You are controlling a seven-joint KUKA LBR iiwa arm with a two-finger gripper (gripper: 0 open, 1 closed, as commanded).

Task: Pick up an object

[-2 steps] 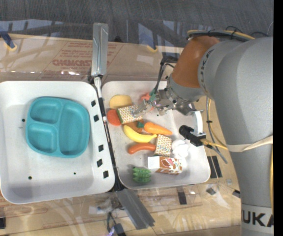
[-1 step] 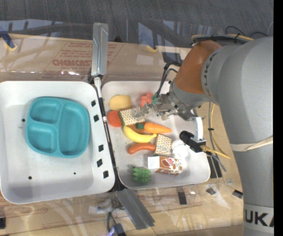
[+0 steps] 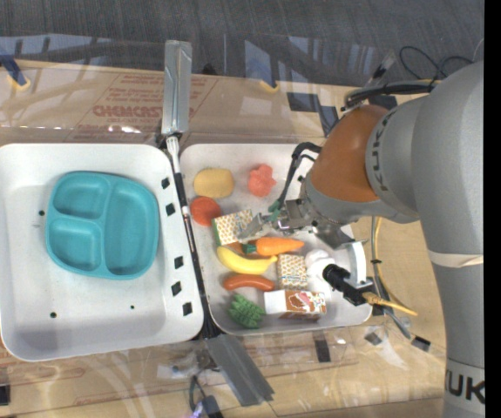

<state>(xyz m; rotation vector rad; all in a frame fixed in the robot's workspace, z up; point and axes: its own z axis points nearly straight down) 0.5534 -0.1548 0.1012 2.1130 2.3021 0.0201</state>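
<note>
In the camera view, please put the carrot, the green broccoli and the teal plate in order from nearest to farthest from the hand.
Measured from the hand:
1. Carrot, just below it, in the right bin.
2. Green broccoli, at that bin's lower edge.
3. Teal plate, in the left bin.

Arm (image 3: 424, 164) reaches in from right; gripper (image 3: 272, 220) low, pointing left

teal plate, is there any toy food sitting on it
No, the teal plate lies bare in the left bin; the toy food, like the banana, is in the right bin.
</note>
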